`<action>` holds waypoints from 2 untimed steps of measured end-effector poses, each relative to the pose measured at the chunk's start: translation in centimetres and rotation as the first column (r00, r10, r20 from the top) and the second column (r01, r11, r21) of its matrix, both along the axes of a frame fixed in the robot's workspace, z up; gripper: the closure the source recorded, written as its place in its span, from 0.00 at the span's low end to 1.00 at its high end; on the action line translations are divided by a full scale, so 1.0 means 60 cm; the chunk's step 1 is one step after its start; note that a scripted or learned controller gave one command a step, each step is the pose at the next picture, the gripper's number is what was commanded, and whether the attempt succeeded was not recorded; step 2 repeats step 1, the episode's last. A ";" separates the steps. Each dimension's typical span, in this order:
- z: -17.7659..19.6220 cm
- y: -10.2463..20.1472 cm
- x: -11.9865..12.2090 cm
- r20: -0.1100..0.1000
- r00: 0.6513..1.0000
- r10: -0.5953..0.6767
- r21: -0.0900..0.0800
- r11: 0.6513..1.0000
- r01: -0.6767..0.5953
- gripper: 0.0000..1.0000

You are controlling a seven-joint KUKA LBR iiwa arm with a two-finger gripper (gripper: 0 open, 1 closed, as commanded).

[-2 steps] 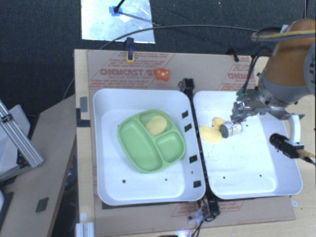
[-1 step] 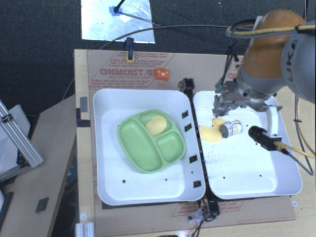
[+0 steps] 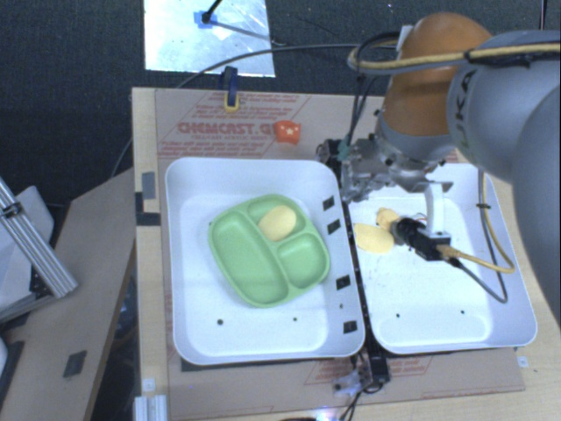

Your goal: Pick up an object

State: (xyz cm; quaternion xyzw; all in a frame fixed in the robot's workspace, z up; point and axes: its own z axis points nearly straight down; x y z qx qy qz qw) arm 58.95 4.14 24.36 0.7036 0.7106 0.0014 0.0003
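Left shallow white bin – green three-part plastic plate, pale yellow rounded lump in its top compartment. Brown cardboard sheet behind, red print "CHEMCAST", rest unreadable. Two-finger gripper over the bins' shared rim – spread or closed, can't tell. Right white bin: soft yellow piece just below the gripper

Green plate, yellow lump
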 end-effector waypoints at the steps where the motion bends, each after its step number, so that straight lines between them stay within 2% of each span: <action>1: -0.012 0.105 0.019 0.000 1.000 0.001 0.001 1.000 -0.001 1.00; 2: -0.012 0.105 0.019 0.000 1.000 0.001 0.001 1.000 -0.001 1.00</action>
